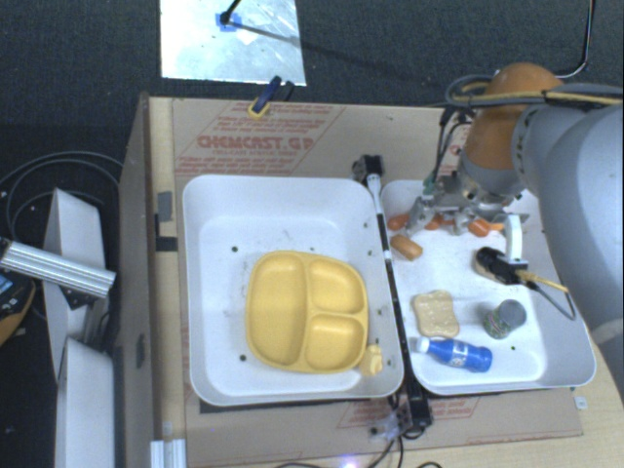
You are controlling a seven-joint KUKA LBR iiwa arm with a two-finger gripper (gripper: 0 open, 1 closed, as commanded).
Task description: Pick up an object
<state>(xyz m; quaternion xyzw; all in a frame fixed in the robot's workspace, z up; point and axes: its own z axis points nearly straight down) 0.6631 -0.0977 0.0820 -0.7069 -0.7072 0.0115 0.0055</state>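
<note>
The pincer [450, 214] hangs at the right bin's [561, 364] twelve o'clock rim among orange pieces [480, 227]; its spread is unclear. Crowding there risks a glancing, empty close.

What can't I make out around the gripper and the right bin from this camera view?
- Gripper: its fingers are too small and cluttered to read, with the wrist above masking them.
- Orange pieces under it: partly covered by the gripper, count unclear.
- Right bin: its far right corner lies behind the arm.
- Grey can: label too small.
</note>
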